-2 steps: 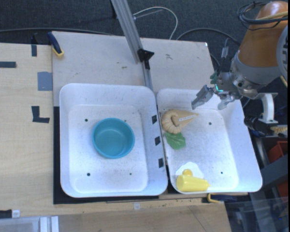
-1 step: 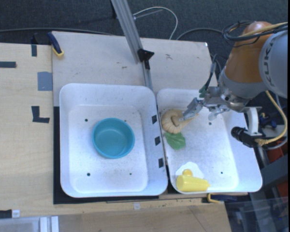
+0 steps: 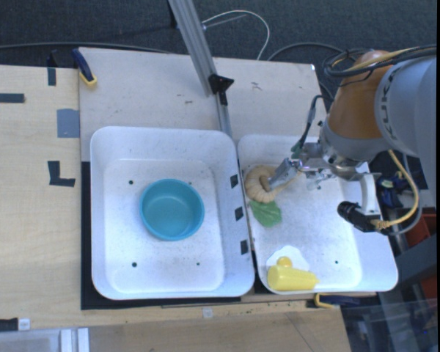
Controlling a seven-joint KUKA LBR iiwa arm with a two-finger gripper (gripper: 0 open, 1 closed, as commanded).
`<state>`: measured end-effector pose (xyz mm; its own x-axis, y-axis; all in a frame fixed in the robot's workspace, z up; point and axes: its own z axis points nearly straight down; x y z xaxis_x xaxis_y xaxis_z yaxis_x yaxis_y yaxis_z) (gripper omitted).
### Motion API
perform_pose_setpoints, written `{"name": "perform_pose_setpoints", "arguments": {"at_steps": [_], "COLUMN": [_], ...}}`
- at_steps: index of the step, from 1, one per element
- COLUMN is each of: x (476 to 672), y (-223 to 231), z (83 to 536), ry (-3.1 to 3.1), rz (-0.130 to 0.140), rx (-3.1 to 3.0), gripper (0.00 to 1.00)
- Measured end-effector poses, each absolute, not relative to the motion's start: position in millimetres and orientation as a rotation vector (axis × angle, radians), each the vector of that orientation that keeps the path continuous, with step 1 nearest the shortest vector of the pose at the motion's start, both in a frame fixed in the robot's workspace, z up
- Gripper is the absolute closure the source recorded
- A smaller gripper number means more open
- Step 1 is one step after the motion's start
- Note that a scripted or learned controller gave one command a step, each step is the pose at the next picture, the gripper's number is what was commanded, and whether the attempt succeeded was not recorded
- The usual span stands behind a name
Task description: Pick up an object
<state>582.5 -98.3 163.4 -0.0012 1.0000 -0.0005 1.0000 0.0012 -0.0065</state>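
In the right bin (image 3: 337, 233), a tan ring-shaped object (image 3: 258, 184) lies near the left wall. My gripper (image 3: 273, 182) reaches down from the right onto this ring, its fingers at the ring's right side. A green leafy piece (image 3: 266, 213) lies just below the ring. A yellow object (image 3: 290, 276) with a small white patch beside it sits at the bin's front edge. A blue bowl (image 3: 172, 209) stands in the middle of the left bin (image 3: 117, 160).
A grey metal pole (image 3: 198, 42) slants down from the top to the wall between the bins. Cables (image 3: 396, 196) hang off the arm at the right bin's right side. A blue and yellow clamp (image 3: 83, 67) lies at the bench's back left.
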Motion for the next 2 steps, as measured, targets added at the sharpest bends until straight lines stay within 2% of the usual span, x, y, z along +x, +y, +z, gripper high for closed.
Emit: {"name": "perform_pose_setpoints", "arguments": {"at_steps": [1,2], "x": [576.4,577.4], "y": [-96.7,-95.9], "z": [118.4,130.9], "ry": [-2.219,-2.222], "rz": [0.008,0.003], "rx": [-2.216,-2.216], "gripper": [0.0,1.0]}}
